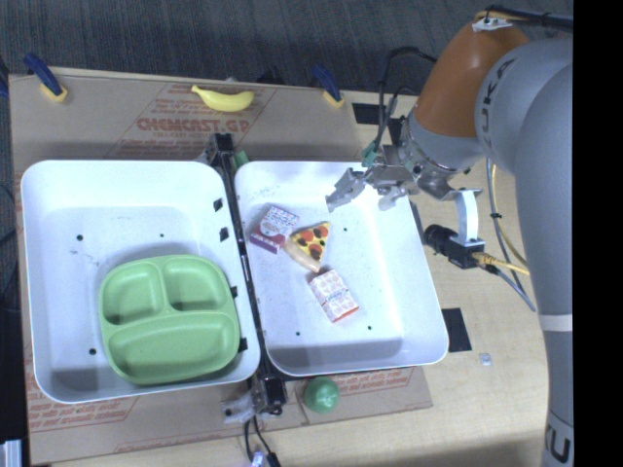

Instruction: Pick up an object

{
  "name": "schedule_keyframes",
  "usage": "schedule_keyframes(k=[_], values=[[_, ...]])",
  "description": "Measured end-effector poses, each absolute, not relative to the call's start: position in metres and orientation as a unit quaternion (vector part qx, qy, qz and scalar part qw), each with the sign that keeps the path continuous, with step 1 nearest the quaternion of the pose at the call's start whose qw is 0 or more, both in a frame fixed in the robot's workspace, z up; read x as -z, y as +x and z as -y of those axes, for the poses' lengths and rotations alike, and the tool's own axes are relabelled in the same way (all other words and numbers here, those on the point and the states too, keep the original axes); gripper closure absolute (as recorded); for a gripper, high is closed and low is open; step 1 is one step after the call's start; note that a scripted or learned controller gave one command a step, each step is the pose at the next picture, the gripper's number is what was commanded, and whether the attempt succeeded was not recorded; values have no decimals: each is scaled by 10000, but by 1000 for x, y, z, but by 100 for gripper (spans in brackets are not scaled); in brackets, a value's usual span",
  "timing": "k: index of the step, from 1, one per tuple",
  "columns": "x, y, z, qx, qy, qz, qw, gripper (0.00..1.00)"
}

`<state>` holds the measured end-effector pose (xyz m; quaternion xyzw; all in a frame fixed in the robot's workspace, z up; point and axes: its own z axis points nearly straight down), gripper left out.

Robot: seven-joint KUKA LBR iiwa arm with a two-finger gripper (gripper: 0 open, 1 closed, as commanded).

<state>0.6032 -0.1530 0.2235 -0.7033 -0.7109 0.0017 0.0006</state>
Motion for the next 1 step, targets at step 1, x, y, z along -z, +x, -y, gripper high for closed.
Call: schedule_keyframes(k=[1], values=[[-339,531,116,2,-7049,7093,-10,0]])
